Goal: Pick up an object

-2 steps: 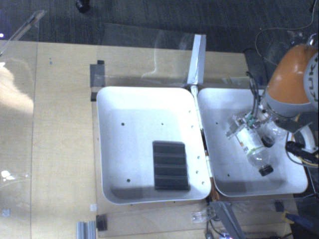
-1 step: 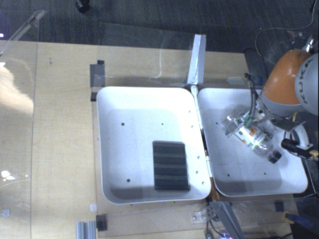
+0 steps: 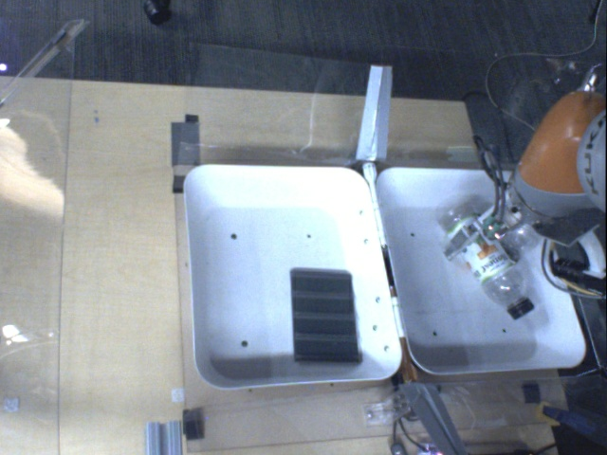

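Two white bins (image 3: pixel 204 254) sit side by side on the wooden bench (image 3: pixel 104 282). Dark carpet (image 3: pixel 285 8) lies beyond the bench.

Fixed overhead cam, slanted down on bins (image 3: pixel 285 183).

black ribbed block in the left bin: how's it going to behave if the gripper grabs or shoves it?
The black ribbed block lies flat near the left bin's front wall, so it probably slides rather than rolls or tips. Its straight edges suggest it is stiff. The ridges may give fingers some purchase, though a low, flat profile could be awkward to pinch from above.
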`<state>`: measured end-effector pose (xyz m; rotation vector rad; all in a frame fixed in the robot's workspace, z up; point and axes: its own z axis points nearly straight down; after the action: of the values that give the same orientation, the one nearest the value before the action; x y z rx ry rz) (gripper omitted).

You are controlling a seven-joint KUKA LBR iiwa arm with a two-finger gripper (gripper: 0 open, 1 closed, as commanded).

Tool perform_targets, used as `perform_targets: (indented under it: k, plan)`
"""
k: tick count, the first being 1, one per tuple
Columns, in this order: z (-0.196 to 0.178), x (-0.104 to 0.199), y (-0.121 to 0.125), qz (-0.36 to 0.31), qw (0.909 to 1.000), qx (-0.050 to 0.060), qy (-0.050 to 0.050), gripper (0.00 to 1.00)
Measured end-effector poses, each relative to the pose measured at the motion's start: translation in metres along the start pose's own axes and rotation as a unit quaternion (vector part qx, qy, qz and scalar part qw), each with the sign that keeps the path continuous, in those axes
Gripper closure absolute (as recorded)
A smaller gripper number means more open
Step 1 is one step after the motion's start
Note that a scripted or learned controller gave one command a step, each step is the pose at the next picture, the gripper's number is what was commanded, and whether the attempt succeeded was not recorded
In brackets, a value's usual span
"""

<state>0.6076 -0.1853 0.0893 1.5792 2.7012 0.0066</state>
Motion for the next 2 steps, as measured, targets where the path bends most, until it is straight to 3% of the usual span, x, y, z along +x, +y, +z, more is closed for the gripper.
perform_targets:
  k: [1,2]
  plan:
    - [-0.013,0.000,0.004,-0.004,1.0000,-0.004,-0.003,1.00]
    - [-0.034,0.013,0.002,0.092,0.9958,0.003,0.003,1.00]
